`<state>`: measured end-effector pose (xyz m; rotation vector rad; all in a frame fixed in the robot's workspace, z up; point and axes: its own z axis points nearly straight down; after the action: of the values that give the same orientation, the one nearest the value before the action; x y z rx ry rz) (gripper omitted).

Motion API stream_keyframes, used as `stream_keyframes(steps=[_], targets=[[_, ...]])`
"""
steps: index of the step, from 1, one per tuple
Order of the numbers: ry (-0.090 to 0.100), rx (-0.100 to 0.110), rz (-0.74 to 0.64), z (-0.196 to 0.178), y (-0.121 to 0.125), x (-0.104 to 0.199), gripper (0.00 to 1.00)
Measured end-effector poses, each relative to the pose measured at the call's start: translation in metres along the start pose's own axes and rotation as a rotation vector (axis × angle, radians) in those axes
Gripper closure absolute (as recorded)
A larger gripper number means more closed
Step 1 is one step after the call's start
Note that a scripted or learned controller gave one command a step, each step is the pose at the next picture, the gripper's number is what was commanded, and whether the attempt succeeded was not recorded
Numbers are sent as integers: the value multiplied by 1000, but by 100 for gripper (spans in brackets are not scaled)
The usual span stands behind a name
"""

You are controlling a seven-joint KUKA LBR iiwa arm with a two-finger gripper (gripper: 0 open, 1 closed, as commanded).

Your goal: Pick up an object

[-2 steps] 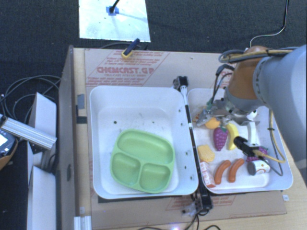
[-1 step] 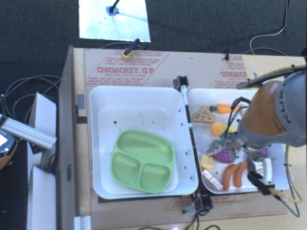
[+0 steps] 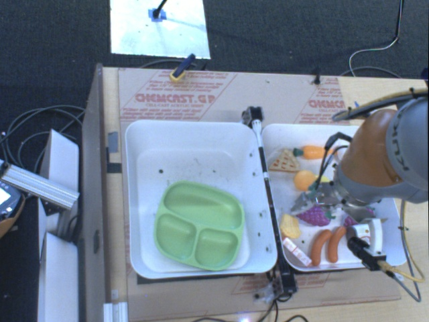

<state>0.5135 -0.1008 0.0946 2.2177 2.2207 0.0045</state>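
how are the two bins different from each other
The left bin holds one thing, a green divided tray; the right bin holds many small toy foods, such as grapes and sausages. The arm reaches over the right bin, not the left. Both are shallow and white, set side by side.

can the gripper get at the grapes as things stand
Probably yes. The gripper hangs right beside the purple grapes in the right bin, with nothing lying on them. The sausages lie close, so a grasp may nudge them.
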Motion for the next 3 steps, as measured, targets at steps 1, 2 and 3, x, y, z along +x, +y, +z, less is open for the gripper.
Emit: stream_keyframes(steps=[1, 2, 3], targets=[[0, 1, -2, -90, 52, 50, 100], [0, 0, -6, -100, 53, 49, 100], [-1, -2, -11, -111, 54, 49, 100]])
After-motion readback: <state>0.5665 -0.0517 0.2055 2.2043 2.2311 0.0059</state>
